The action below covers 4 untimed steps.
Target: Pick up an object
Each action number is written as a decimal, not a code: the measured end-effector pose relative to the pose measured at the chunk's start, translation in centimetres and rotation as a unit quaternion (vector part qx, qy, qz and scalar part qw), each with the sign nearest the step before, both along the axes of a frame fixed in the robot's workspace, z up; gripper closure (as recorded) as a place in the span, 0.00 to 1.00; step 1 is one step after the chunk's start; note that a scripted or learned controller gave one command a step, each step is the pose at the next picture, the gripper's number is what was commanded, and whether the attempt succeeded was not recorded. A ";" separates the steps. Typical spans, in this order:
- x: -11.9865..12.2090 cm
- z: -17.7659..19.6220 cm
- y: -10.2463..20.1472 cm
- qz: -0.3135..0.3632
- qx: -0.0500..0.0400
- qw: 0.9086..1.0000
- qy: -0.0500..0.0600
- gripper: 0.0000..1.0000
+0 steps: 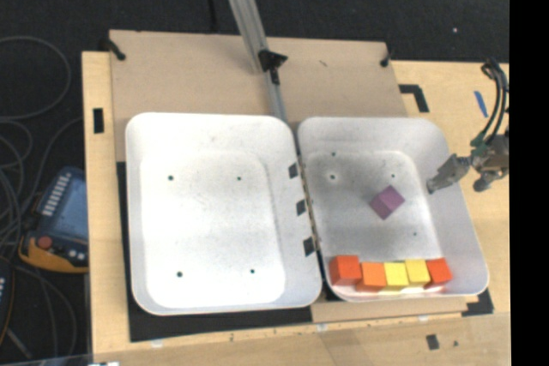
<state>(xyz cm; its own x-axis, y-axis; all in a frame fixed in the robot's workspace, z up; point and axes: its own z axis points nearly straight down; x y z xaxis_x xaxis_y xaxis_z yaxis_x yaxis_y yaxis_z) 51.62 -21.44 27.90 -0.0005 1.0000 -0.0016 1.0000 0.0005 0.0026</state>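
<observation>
Right now the gripper sits at the 3 o'clock edge of the right bin, just above its rim, with nothing visible between its parts; whether the fingers are apart or together I cannot tell at this size and angle. The likeliest target, a purple cube, lies alone near the middle of that bin, tilted so a corner faces the camera, at about 8 o'clock from the gripper and apart from it. Along the bin's 6 o'clock wall a row of blocks, orange, yellow and red-orange, stands packed side by side, touching one another. The left bin lies beside it on the desk.

Several risks follow, in my judgement. The cube's skewed pose may let the grasp meet its corners instead of its flat faces, so it twists or squirts away. Going for the row instead looks worse: the blocks leave no gap for entry, and the wall behind them crowds the approach.
</observation>
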 end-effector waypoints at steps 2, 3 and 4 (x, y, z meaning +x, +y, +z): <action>6.0 -18.4 2.8 0.001 0.000 1.000 0.000 0.00; 6.1 -17.0 2.6 0.000 -0.001 1.000 -0.002 1.00; 4.9 -13.6 11.8 0.000 0.001 1.000 0.001 1.00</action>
<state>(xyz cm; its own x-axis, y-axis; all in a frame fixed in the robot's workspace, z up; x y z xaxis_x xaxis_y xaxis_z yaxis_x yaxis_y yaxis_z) 56.55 -9.65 14.27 0.0004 1.0000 0.0002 1.0000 -0.0004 0.0002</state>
